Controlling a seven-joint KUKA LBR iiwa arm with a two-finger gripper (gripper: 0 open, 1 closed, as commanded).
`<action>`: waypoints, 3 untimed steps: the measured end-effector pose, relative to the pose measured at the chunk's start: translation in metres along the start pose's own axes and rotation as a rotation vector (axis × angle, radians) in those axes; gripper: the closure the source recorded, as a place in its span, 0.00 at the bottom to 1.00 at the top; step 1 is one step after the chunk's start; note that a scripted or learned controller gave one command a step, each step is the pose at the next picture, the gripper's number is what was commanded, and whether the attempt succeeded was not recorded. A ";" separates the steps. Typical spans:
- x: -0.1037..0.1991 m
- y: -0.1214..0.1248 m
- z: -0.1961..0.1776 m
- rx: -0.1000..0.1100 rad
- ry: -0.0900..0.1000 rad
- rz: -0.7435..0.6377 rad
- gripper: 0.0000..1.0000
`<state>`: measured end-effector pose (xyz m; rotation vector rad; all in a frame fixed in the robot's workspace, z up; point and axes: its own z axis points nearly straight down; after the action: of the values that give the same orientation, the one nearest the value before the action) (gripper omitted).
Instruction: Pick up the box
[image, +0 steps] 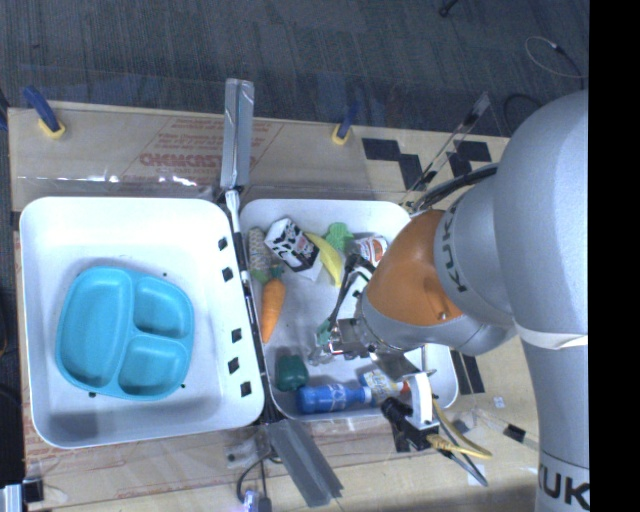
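Nearest the camera, at the right bin's (322, 206) 6 o'clock edge, a blue bottle (330, 398) lies on its side w/ a dark green block (291, 372) just beside it at its 10 o'clock. Both sit against the near wall, prob. just where they came to rest in a loose pile; nothing is stacked.

Just past them hangs the gripper (340, 345), low over the bin's middle, under the arm's orange band (410, 285). The wrist hides most of it, so can't tell if it's apart or together, and nothing shows held in it.

Further on, a carrot (270, 308) lies along the bin's 9 o'clock wall, pointing roughly 12 to 6.

The box (290, 243), a small black-and-white carton, is in the far part of the bin near the 11 o'clock corner, tilted. A banana (328, 257) touches or nearly touches its 3 o'clock side, w/ a can (372, 248) beyond that. From the gripper the box is at about 11 o'clock, clearly apart, w/ bare bin floor between. Judgement: approach not done, needs a move to 11 o'clock before any grab.

In the left bin (40, 215), at 9 o'clock on the surface, rests a blue divided plate (125, 330).
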<state>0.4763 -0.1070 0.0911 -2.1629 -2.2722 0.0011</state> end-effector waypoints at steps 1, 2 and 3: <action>-0.087 -0.001 -0.001 -0.002 -0.001 0.064 1.00; -0.087 -0.001 -0.001 -0.002 -0.001 0.064 0.00; -0.095 -0.004 -0.001 -0.002 -0.001 0.016 0.00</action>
<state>0.4769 -0.2020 0.0917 -2.1823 -2.2558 0.0002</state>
